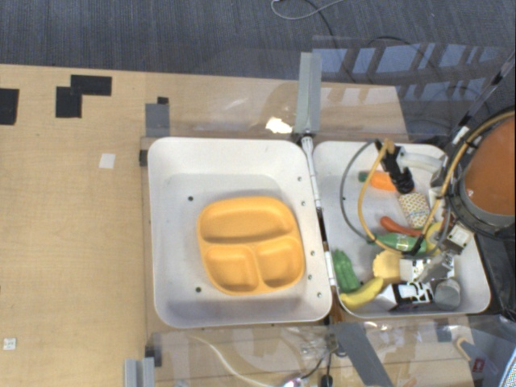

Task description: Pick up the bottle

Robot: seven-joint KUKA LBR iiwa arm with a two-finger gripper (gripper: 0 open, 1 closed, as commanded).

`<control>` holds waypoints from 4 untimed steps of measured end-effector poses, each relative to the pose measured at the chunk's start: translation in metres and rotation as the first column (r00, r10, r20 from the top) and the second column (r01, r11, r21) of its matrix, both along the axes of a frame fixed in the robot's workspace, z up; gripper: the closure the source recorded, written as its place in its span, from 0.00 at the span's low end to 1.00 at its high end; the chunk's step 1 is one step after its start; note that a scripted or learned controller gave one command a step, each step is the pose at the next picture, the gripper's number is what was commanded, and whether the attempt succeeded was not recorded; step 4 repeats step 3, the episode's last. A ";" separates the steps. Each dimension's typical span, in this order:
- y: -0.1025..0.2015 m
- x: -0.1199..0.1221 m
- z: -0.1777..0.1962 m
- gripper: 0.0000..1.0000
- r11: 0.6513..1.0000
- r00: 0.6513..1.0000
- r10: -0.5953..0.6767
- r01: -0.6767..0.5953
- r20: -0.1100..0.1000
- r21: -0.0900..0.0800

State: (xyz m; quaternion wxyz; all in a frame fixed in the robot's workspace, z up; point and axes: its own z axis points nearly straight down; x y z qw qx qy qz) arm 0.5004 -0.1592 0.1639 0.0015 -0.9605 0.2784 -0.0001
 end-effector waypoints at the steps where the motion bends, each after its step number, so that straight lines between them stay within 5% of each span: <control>1: 0.062 0.008 0.102 0.00 0.984 0.984 -0.177 0.177 0.005 0.000; 2: 0.008 -0.003 -0.035 0.00 0.978 0.978 0.208 -0.208 0.004 -0.006; 3: 0.064 0.013 0.073 0.00 1.000 1.000 -0.006 0.006 0.004 -0.001; 4: 0.064 0.013 0.073 0.00 1.000 1.000 -0.006 0.006 0.004 -0.001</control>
